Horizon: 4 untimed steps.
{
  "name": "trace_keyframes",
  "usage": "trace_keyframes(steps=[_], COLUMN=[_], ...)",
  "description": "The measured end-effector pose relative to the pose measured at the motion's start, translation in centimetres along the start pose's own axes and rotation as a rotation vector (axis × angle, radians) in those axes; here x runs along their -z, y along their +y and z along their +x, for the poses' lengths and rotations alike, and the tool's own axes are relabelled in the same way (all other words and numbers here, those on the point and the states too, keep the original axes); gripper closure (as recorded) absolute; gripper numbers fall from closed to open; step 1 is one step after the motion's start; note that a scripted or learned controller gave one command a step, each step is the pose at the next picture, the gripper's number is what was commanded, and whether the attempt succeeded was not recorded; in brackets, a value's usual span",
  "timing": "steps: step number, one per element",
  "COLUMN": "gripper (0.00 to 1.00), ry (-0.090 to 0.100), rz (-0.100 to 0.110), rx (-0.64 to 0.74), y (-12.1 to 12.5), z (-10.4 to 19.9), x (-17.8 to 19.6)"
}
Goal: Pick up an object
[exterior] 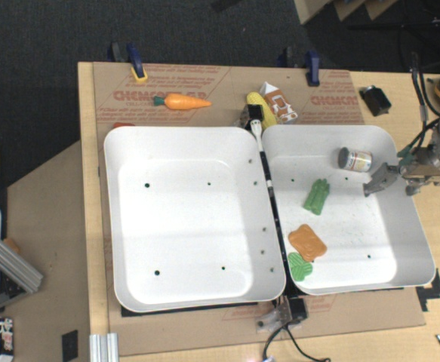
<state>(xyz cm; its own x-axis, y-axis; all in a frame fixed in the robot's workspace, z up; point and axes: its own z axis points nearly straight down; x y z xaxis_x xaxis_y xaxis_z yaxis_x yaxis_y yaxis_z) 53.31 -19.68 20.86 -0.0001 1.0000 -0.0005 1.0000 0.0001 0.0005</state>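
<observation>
Light fell bright and even from overhead. The 2 white bins (182,210) glared, nearly washed out; beyond them the dark floor stayed dim. Shadows were soft, focus slightly grainy.

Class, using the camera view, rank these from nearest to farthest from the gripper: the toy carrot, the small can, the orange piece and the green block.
From the gripper:
1. small can, just beside it, upper right bin.
2. green block, mid right bin.
3. orange piece, lower in that bin.
4. toy carrot, on the board beyond the left bin.
</observation>
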Motion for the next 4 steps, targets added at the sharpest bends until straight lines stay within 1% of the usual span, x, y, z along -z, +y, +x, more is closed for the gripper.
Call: trace_keyframes(steps=[1, 2, 3, 4], gripper=[0.0, 0.0, 0.0, 0.0], ry=[0.003, 0.0, -0.001, 0.002], rz=[0.003, -0.004, -0.005, 0.006], rx=[0.004, 0.006, 0.002, 0.001], y=[3.8, 8.6, 13.5, 9.4], z=[4.3, 8.9, 6.6, 10.2], x=[-9.9, -12.4, -12.3, -12.4])
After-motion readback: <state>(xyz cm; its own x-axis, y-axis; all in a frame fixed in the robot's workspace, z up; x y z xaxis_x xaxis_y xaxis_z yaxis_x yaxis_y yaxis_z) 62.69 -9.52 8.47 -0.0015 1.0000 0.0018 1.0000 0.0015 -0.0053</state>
